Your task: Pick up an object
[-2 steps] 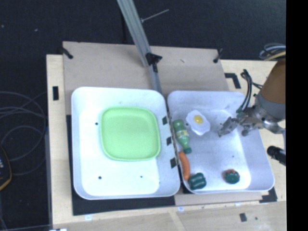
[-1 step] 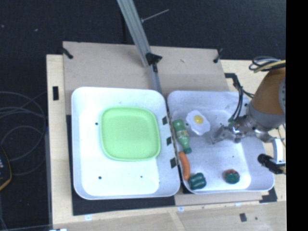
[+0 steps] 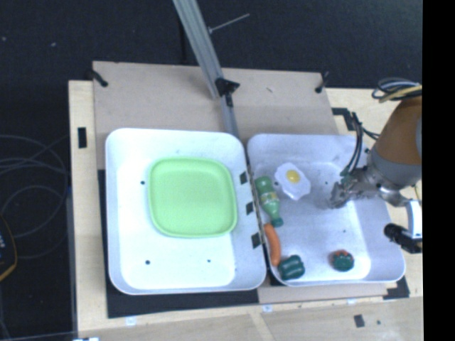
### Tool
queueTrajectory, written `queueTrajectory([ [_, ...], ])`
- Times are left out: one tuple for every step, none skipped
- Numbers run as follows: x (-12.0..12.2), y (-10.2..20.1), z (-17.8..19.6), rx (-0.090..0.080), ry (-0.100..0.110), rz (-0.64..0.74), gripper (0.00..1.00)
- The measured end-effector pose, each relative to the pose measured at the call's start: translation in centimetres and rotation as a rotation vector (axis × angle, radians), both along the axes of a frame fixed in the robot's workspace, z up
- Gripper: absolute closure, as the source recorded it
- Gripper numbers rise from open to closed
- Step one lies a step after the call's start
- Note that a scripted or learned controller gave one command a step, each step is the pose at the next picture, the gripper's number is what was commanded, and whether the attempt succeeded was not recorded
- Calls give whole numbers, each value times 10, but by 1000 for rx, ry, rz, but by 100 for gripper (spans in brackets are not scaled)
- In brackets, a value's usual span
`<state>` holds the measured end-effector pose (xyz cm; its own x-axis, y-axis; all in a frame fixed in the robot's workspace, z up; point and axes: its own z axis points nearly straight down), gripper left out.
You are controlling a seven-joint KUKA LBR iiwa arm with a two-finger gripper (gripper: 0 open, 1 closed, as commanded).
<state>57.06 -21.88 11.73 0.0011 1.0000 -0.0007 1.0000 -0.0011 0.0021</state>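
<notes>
Two white bins side by side on a tan bench (image 3: 170, 91). In the left bin (image 3: 128, 261), a flat green plate (image 3: 192, 196), near the middle. In the right bin (image 3: 377, 261), five small toys. Near the top, a white egg (image 3: 292, 180) with a yellow middle. Just left of it, against the left wall, a green bottle (image 3: 267, 196) lying down. Below that, an orange carrot (image 3: 272, 241), also along the left wall. At the carrot's low end, close beside it, a dark green pepper (image 3: 291, 266). Off to the right of the pepper, well apart, a red and green ball (image 3: 342, 260) near the bottom wall.

From the right, a grey arm (image 3: 398, 148) with an orange band. At its tip, the gripper (image 3: 340, 194), low over the right bin, to the right of the egg, near it but not touching. Too dark and small to tell whether spread apart or pinched together. Nothing seen held in it.

Above the bins, a long grey pole (image 3: 202, 45) slanting down to the spot between them.
</notes>
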Motion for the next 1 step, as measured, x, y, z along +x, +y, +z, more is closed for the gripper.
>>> queueTrajectory([
  [5, 1, 62, -1, -4, 1, 100],
])
